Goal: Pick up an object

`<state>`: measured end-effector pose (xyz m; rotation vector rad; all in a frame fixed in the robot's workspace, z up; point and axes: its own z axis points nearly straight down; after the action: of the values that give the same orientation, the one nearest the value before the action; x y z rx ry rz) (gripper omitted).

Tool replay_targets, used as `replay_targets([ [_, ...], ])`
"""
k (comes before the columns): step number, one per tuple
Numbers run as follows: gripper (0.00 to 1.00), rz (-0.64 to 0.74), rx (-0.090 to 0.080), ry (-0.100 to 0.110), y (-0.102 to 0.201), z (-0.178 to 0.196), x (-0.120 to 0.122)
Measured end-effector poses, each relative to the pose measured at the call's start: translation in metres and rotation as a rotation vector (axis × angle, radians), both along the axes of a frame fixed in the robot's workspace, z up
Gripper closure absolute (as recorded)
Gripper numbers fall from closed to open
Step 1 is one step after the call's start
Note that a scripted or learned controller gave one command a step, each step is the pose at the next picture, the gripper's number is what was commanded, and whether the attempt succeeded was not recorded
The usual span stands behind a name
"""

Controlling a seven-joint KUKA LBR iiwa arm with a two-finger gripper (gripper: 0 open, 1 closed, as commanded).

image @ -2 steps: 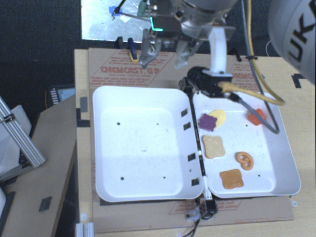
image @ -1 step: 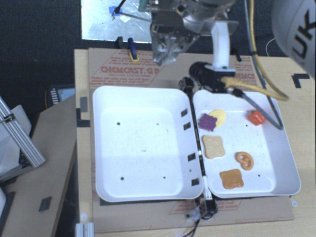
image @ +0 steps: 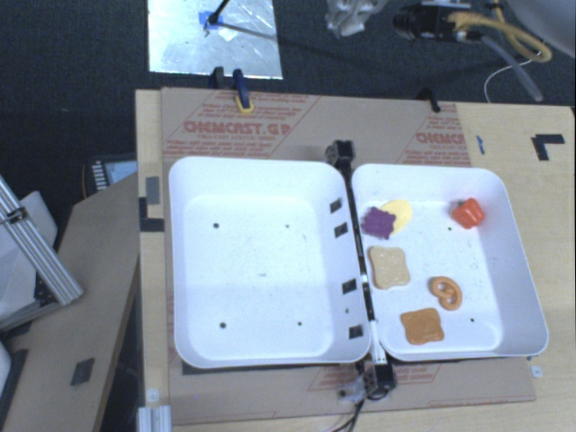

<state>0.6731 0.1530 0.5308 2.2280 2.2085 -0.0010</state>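
Note:
The right bin (image: 515, 268) holds several small toy foods. A purple piece (image: 378, 223) lies against a yellow one (image: 399, 211) near the bin's upper left. A red-orange pepper (image: 467, 212) sits toward the upper right. A tan bread slice (image: 389, 267) lies near the divider, a brown pretzel (image: 445, 292) to its right, and an orange-brown square piece (image: 422, 326) near the front. My gripper (image: 353, 9) hangs high at the top of the view, beyond the bins' far edge and far from every object, with nothing seen in it.
The left bin (image: 193, 241) stands beside the right one, joined by a black clipped divider (image: 355, 250). Both rest on a cardboard sheet (image: 297, 124). A shiny metal plate (image: 214, 23) lies on the floor at the back left. Yellow cables (image: 504, 34) trail at the top right.

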Motion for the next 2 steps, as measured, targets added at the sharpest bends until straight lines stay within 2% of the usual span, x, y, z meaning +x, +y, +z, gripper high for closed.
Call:
replay_targets([
  [1, 1.0, 0.02, 0.007, 0.001, 0.066, 0.005, -0.048],
  [2, 1.0, 0.015, 0.005, 0.002, 0.083, 0.004, -0.059],
])
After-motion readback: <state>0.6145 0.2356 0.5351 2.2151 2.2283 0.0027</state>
